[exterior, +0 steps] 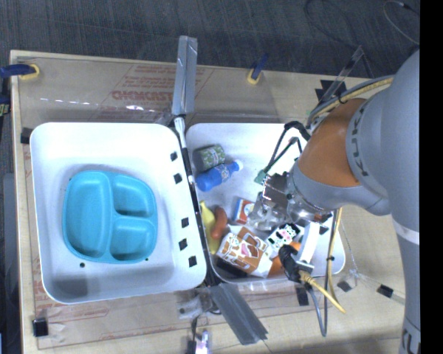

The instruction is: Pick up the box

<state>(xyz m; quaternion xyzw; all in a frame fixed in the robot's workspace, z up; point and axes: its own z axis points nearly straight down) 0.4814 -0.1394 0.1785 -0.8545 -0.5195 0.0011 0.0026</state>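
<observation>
Box point(243, 251) sits lower right of frame in the right bin point(236, 135); gripper point(269, 214) just above it, you can't tell finger state.

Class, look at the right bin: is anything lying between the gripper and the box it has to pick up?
Nothing visible. The gripper hangs just above the box in the right bin, with fruit beside the box, not over it.

The arm point(354, 153) hides much of the right bin point(236, 135) and is cut off at the right.
</observation>
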